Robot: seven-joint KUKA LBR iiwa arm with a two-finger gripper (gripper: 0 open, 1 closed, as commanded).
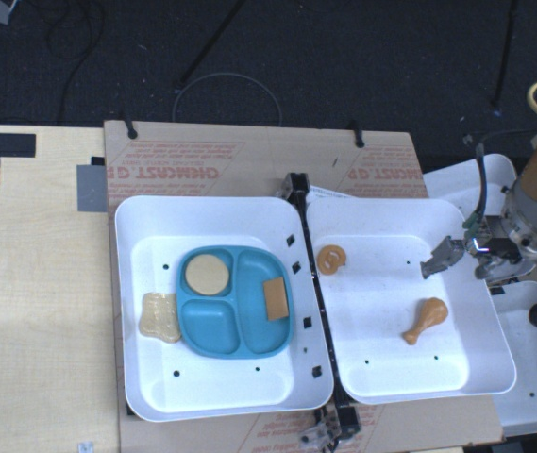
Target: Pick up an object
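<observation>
Dark carpet with loose cables fills the upper part of the frame, and below it my two shallow white bins sit side by side on a cardboard sheet. The right-hand white bin (381, 385) holds a tan plastic drumstick (427, 319) and a small brown ring-shaped pretzel (331, 259). My gripper (449, 257) comes in from the right edge, hanging at the bin's upper right; whether it is parted or closed I cannot tell at this angle, and nothing is visibly gripped. The drumstick lies just below it in the frame, slightly left, its long axis slanting from upper right to lower left, fat end nearest the tool. I judge it the closer target. A blue compartment tray (221, 333) occupies the left bin.
</observation>
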